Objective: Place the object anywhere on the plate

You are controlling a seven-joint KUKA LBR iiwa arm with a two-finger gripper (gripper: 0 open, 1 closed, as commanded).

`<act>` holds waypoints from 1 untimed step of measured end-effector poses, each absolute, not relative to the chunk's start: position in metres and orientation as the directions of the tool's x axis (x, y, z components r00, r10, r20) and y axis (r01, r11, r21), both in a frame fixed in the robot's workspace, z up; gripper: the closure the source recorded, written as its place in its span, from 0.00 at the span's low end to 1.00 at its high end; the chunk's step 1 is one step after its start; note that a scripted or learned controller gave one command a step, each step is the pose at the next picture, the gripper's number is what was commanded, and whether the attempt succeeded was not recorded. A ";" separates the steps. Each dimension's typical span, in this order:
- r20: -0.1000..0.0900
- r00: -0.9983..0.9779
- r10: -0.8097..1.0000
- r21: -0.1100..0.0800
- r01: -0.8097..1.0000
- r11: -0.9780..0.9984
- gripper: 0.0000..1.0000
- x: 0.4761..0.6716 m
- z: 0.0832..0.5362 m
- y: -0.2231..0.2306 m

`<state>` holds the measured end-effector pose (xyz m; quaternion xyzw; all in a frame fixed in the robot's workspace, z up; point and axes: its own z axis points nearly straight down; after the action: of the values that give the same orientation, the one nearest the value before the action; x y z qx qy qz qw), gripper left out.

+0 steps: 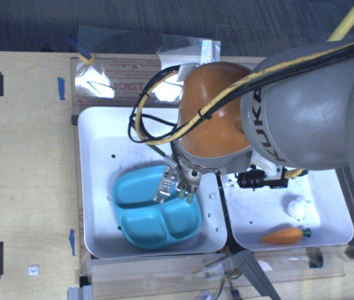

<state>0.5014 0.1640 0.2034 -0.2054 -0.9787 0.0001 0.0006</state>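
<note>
Claw [176, 189] low over the blue divided plate [155, 214] in the left bin [96, 167], fingertips at the plate's upper compartments. Finger spread too small and blurred: cannot tell, and nothing visible between them. Toy carrot [284, 234], orange with green top, lies in the right bin [333, 230] near its front edge, well apart from the plate. Small white object [296, 209] just above the carrot. Table [27, 167] pale wood.

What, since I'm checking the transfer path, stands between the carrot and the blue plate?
The two bins' adjoining walls run between the carrot and the plate. The gripper hangs over the plate's middle. Nothing else visible intervenes.
</note>
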 end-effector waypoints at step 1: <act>0.004 -0.906 0.423 -0.005 0.423 0.906 1.00 0.480 0.210 0.090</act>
<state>0.4798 0.0902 0.2097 -0.2165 -0.9763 0.0018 0.0025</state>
